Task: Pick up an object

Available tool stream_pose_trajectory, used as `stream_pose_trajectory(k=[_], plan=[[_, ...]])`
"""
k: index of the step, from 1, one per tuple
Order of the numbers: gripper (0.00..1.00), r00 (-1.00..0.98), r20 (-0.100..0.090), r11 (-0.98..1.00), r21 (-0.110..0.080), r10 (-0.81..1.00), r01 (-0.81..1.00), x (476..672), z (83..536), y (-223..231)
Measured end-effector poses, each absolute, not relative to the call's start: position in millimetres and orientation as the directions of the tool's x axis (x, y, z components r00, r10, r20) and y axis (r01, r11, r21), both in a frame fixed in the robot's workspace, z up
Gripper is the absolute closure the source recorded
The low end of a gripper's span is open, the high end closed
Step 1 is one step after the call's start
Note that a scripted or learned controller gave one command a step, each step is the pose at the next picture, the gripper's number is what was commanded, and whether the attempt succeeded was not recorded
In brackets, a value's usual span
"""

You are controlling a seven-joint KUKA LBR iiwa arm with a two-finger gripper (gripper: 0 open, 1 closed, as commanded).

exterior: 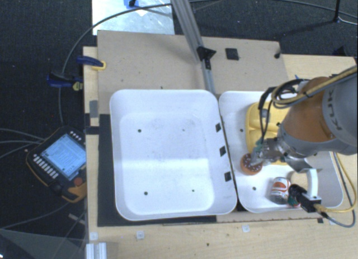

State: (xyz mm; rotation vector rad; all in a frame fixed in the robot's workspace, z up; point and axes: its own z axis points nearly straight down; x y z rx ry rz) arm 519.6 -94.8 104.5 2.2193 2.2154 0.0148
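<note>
Camera view, looking down on the counter (156,62): we find the gripper (260,152) low inside the right bin (246,196), close to the bin's left edge, the one that adjoins the left bin (162,151). We cannot tell whether the gripper is open or closed; the wrist and its fittings cover it from above. We see nothing held.

Three things lie in the right bin. A small round disc (251,164), brown with a pale centre, sits on the floor near the left edge, about halfway along it. It is just beside the gripper, on the side toward the bin's near edge, and may be touching the tip; the view does not settle that. A yellow block (254,122) lies toward the far edge, partly under the arm. A small can (279,189), red and white, lies toward the near edge, a little apart from the disc.

We judge the disc to be the likeliest target, being closest. It looks light, stiff and low, so it offers little height to grip and could skid on the smooth white floor if pushed from one side. In our opinion it should be taken across its width, at the rim, with the gripper centred over it and brought well down. The bin's left wall is near, which leaves little room on that side.
</note>
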Motion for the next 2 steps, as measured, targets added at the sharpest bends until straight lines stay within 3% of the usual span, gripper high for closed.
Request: stream_pose_trajectory(k=[1,2], plan=[[1.0,-0.005,-0.001,0.005,0.006,1.0,1.0,530.2,163.0,-97.0],[1.0,-0.006,-0.001,0.006,0.007,1.0,1.0,525.8,222.7,-91.0]])
